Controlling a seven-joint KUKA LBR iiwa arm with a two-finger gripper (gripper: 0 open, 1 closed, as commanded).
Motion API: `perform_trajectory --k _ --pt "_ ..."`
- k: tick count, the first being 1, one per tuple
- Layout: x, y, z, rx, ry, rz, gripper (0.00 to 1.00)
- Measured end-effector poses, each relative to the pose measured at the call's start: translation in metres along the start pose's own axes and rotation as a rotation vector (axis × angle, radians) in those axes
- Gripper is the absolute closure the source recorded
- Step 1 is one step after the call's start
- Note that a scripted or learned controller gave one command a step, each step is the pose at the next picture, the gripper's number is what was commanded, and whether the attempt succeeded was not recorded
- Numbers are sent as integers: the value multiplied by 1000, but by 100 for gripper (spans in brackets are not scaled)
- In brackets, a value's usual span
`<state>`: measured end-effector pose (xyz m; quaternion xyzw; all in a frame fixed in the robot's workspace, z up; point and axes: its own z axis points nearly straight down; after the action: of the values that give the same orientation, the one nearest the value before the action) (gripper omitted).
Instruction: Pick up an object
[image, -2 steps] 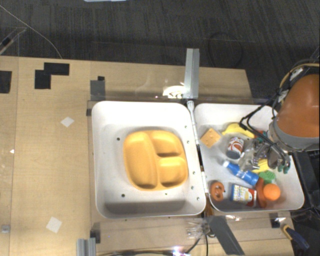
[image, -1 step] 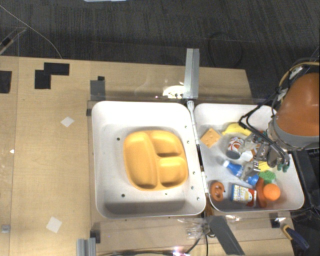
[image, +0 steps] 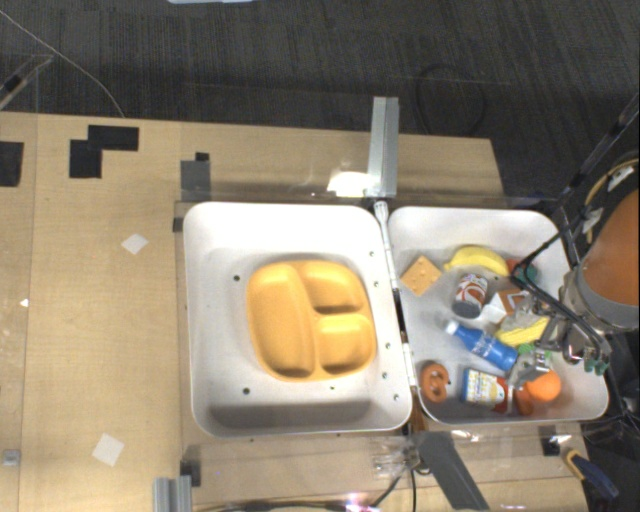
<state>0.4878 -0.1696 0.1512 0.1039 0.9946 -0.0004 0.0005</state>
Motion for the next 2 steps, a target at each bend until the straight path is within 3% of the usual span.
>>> perform_trajectory --k 1,2 --pt "-51 -27 2 -1 -3 -42 0" --pt "-121 -10 64 -3 -13 221 0"
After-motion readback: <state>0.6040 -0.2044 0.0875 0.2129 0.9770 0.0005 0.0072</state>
